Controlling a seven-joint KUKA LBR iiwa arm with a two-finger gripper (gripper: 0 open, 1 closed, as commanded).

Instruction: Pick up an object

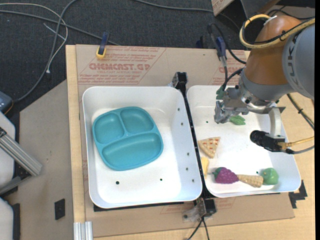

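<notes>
My gripper point(226, 116) hangs low over the far part of the right bin point(292, 156), under the grey and orange arm. A small green object point(239, 119) lies right at its tip, partly hidden by it; I cannot tell whether they touch. Nearer the front lie a toy pizza slice point(210, 146), a purple bunch of grapes point(225, 175), a tan bread piece point(250, 180) and a green apple point(270, 175).
The left bin point(95, 96) holds a teal divided plate point(128, 137). A yellow piece point(204, 165) leans at the right bin's left wall. A black part on an orange cable point(265, 140) hangs right of the pizza slice. Clamps stand on the cardboard base.
</notes>
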